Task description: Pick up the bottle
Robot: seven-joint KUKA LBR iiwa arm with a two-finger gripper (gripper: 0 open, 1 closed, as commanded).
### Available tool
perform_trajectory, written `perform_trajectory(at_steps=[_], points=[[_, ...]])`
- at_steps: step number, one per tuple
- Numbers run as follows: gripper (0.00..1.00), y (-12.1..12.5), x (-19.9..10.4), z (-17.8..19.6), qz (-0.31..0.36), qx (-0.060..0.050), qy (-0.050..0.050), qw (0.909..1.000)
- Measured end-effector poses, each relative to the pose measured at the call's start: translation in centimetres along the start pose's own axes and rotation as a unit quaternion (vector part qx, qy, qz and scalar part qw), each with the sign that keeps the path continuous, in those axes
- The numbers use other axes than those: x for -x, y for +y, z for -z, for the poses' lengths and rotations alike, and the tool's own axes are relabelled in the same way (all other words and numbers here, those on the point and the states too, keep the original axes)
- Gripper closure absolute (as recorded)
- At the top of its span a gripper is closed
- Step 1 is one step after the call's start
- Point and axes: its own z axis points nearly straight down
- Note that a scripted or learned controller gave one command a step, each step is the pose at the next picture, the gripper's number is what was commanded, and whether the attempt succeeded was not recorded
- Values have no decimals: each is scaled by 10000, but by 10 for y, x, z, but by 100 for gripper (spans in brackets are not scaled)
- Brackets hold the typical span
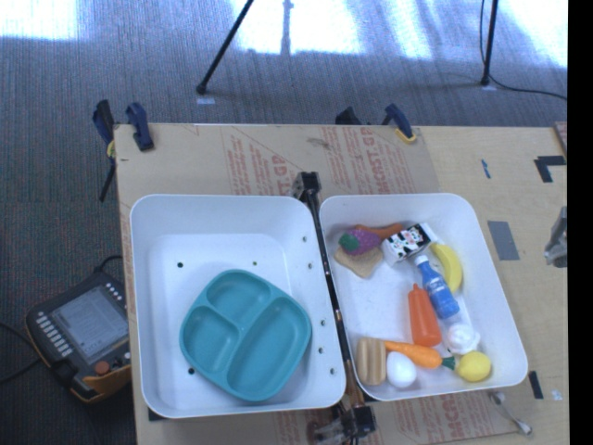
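Arm: a grey sliver at the right edge, cut off; shape unreadable. Fixture at bottom edge between the bins: cut off, blurred, type unclear. Tripod legs at top: upper parts cut by the frame. Blue bottle: label too small to read. Orange bottle: base overlapped by the carrot. White rounded item beside the lemon: identity unclear. Board print: mostly too small to read. Pendant screen: blurred.
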Motion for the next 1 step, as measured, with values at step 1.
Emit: perform_trajectory(at_steps=[1], points=[[100, 1, 0, 9, 34, -6, -2, 10000]])
